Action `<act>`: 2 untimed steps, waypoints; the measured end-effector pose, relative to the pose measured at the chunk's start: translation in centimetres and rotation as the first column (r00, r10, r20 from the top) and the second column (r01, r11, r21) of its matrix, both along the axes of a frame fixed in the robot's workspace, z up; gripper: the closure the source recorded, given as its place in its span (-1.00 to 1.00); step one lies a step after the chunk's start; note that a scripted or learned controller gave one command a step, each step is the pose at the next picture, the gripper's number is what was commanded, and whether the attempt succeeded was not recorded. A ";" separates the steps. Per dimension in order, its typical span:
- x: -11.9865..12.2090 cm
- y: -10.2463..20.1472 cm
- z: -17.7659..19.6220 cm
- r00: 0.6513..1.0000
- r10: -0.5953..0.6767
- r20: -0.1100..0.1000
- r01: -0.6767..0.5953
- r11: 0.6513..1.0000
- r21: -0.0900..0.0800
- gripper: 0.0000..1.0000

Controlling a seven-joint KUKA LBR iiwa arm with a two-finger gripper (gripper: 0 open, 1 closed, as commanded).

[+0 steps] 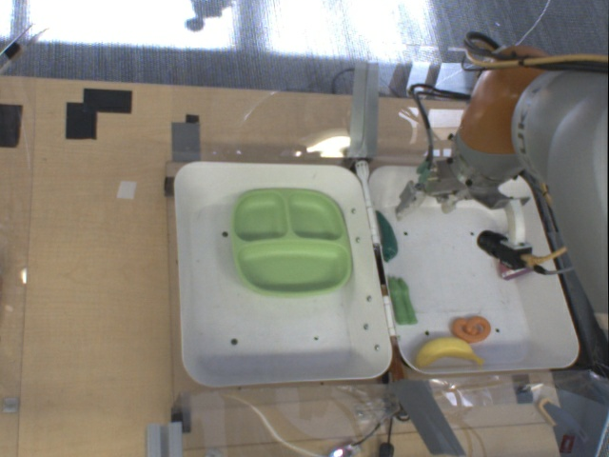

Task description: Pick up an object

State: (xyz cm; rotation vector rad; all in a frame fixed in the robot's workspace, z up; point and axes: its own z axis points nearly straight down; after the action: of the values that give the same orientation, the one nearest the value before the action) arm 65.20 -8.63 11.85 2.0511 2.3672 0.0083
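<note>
Camera view, what's pickable? (Lee)
In right bin (547, 288): banana (449, 352) at near wall, orange ring (471, 328) just beside it; green block (403, 301) and dark green piece (387, 236) along the divider (373, 255). (Sam)
And the gripper (425, 203)? (Lee)
Over that bin's far-left corner, fingers spread, nothing between them. Also green plate (290, 241) in left bin (205, 341). (Sam)

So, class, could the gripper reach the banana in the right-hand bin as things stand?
Probably yes. The banana lies uncovered near the right bin's front wall, and the gripper hangs over that same bin. The orange piece close beside it and the wall could crowd a grasp.
</note>
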 end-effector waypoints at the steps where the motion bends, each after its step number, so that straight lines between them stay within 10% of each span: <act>1: -6.3 -0.1 -2.6 0.999 0.052 -0.002 -0.052 0.999 0.002 -1.00; 2: -2.5 -0.3 2.4 0.977 0.214 -0.004 -0.214 0.977 0.000 -1.00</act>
State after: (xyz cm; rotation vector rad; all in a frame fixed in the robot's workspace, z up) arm 62.74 -8.93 14.29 1.7867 2.5770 0.0057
